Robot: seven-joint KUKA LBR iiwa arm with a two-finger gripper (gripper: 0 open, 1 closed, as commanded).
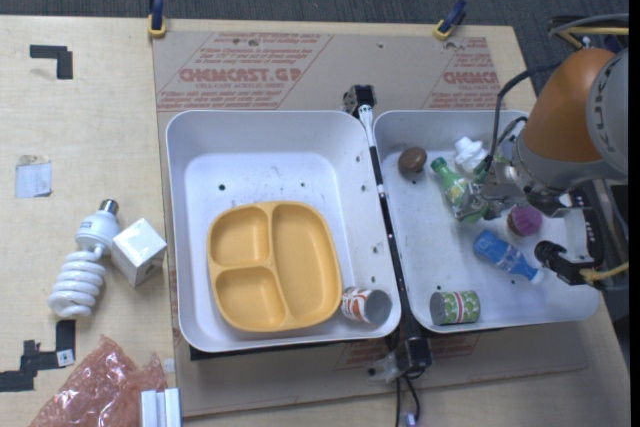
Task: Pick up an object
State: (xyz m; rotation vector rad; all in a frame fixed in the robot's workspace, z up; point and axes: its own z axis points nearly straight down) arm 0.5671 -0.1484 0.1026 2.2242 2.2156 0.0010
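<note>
- Arm (575, 120) enters at 3 o'clock, over right bin (420, 300).
- Yellow divided plate (272, 265) in left bin (190, 215), paper cup (364, 305) at its 4 o'clock.
- Gripper (483, 195) down on green bottle (452, 183); finger state: can't tell.
- Blue bottle (505, 257) at 5 o'clock from gripper, green can (455, 307) at 6.

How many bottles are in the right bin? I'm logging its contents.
2: a green bottle near the bin's middle by the gripper, and a blue bottle below it. The arm may hide more.
</note>
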